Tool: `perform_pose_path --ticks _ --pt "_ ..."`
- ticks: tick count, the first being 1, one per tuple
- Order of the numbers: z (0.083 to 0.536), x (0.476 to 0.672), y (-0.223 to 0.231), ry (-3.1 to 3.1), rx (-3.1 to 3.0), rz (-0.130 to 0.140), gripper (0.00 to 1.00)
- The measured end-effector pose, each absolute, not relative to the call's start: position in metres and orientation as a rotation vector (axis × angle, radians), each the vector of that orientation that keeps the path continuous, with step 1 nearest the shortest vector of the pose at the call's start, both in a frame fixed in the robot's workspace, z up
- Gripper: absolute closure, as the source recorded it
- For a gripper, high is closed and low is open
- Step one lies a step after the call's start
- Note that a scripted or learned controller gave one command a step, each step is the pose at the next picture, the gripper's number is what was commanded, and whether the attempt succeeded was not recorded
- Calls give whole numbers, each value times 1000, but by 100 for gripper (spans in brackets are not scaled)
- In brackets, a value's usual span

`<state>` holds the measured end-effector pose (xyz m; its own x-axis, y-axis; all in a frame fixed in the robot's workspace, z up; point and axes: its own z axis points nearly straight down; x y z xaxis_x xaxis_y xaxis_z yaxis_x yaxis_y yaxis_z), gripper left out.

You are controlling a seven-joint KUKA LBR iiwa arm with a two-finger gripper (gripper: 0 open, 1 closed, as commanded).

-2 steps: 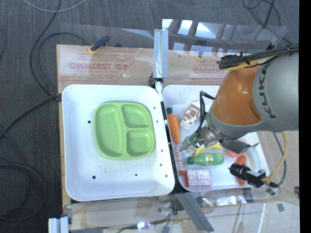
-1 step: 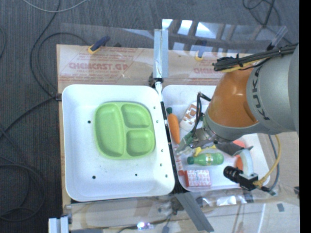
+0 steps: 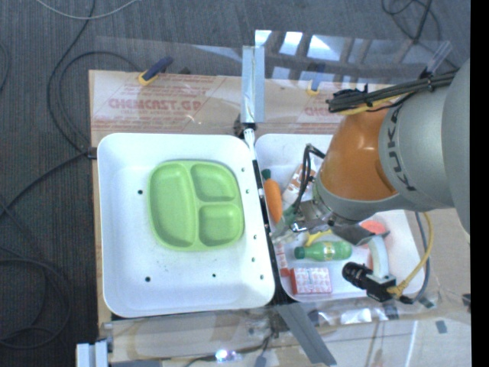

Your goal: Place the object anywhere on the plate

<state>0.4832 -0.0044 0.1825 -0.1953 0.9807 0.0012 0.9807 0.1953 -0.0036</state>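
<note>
Claw (image 3: pixel 296 222) is hovering low in the right bin (image 3: pixel 397 228); we cannot tell its opening or whether it is grasping anything. We are judging this the pick step. The likeliest object, the carrot (image 3: pixel 273 197), is lying just left of the claw, long axis running up-down in view; its tip direction is unclear. Next comes a secure grasp, then carrying left to the green plate (image 3: pixel 197 205).
</note>
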Motion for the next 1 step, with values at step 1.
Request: perform_pose_path --ticks 1 --pt "183 573 17 -2251 -2192 9 100"
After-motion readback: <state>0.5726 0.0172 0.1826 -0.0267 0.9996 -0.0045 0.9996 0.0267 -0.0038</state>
